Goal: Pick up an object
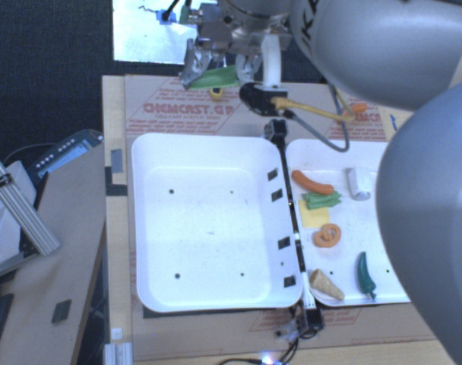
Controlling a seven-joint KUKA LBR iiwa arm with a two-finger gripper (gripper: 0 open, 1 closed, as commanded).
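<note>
Looking down on the table [117,333], the left bin [208,219] shows a wide bare white floor with only a few small dark dots, so there is plenty of open room inside its raised rim. The right bin [345,226] sits just beside it, the two rims touching along a line marked by small black clips. Its things crowd toward that shared edge: an orange sausage-like piece [312,182], a green leafy piece [322,200] just near of it, a yellow square [315,217], an orange ring [327,236], a tan cone [327,286] by the near rim, a dark green pepper [365,274] and a small grey cylinder [358,184].

The arm sweeps in from the right, its big grey links covering the right bin's far corner, the orange band at the top edge. The gripper [216,73] hangs beyond the far rim of the left bin, over the brown sheet, well apart from both bins' contents. A long green object [214,77] lies across between its fingers, pinched there, with a small yellow bit just below it.

The brown sheet under the bins reads "CHEMCAST GP" in red, and a letter "K" shows on the arm.
</note>
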